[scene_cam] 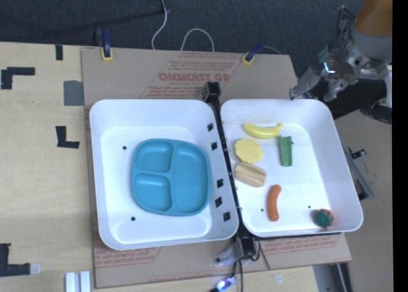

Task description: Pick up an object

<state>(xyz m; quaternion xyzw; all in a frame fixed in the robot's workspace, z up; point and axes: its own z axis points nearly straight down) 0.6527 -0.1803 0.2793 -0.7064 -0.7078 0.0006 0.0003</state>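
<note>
gripper (317, 85) poised above far right corner of right bin (341, 157), outside rim; fingers spread open, nothing between them; in right bin: banana (262, 130), green pickle (285, 150), yellow biscuit (248, 150), bread roll (249, 174), sausage (273, 203), tomato (323, 218); blue divided plate (171, 176) in left bin (105, 157).

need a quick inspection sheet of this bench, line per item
surface: cardboard sheet under two white bins, left bin and right bin, side by side
job's things: right bin holds banana, yellow round piece, bread roll, green stick, sausage, small red-green item
clutter: blue divided plate in left bin
grippers: end effector above right bin's far right corner, fingers unclear
cables: white cable looping behind bins
surroundings: blue-yellow clamps on cardboard's far edge
</note>
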